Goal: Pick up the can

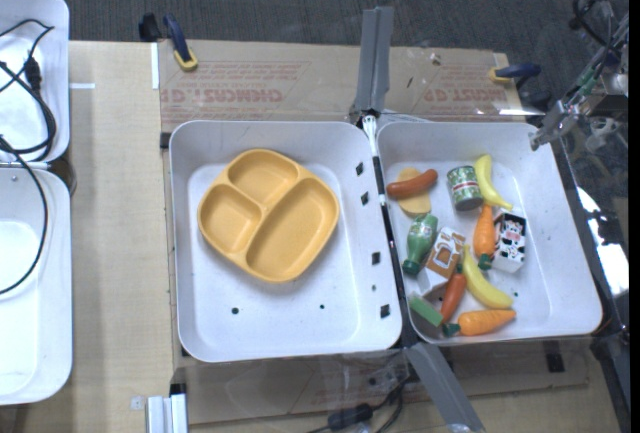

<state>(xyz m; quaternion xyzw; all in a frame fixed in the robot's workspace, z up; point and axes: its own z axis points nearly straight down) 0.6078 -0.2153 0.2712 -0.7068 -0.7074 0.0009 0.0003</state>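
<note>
Green-labelled, the can [462, 187] lies in the right bin [560, 221], between a sausage [412, 184] and a banana [489, 180]. Left bin [190, 251] holds a yellow divided plate [267, 213]. Whether the tool [560, 121] at the bin's far corner grips anything, I cannot tell.

Bins [190, 221]: white. Divided plate [268, 213]: yellow-orange. Can [462, 187]: green w/ white label. Bananas [490, 181]: yellow. Carrots [485, 321]: orange, green tops. Bottle [420, 243]: green. Sausage [412, 184]: red-brown. Carton [510, 243]: white w/ black patches. Worktop [115, 221]: pale wood.
</note>
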